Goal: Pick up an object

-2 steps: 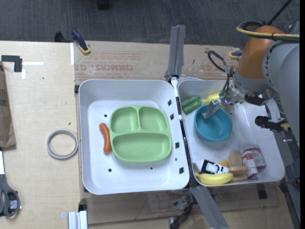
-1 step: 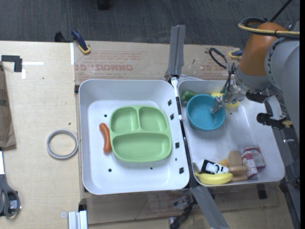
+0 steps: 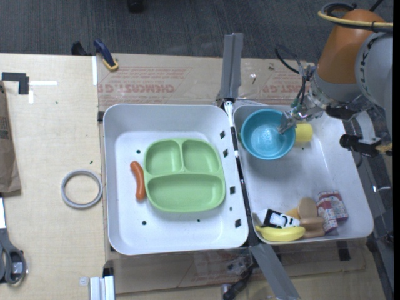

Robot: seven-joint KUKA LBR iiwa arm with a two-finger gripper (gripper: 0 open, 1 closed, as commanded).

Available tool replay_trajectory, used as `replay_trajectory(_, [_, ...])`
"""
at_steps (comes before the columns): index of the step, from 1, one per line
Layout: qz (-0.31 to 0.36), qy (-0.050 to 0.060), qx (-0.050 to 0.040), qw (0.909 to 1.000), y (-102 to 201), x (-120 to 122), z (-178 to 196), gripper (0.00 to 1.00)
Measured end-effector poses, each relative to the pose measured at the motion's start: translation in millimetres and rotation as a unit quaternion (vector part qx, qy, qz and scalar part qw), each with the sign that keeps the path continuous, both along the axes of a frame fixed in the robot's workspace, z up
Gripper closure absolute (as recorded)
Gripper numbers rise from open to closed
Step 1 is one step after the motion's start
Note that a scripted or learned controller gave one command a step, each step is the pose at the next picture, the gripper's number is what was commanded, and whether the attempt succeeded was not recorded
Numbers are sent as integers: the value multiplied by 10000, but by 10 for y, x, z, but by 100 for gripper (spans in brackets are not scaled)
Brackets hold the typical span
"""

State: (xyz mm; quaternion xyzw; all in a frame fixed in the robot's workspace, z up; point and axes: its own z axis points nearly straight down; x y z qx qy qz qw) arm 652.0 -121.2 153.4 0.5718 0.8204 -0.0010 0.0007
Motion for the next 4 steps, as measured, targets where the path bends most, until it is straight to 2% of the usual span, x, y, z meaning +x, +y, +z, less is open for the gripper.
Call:
replay_trajectory(1, [-429, 4, 3, 9991, 636, 70, 934, 100])
replay_trajectory(2, [296, 17, 3, 9996, 724, -984, 1501, 100])
replay_trajectory(3, [2212, 15, 10, 9752, 355, -1394, 1380, 100])
replay_trajectory(4, [3128, 13, 14, 9498, 524, -1252, 657, 100])
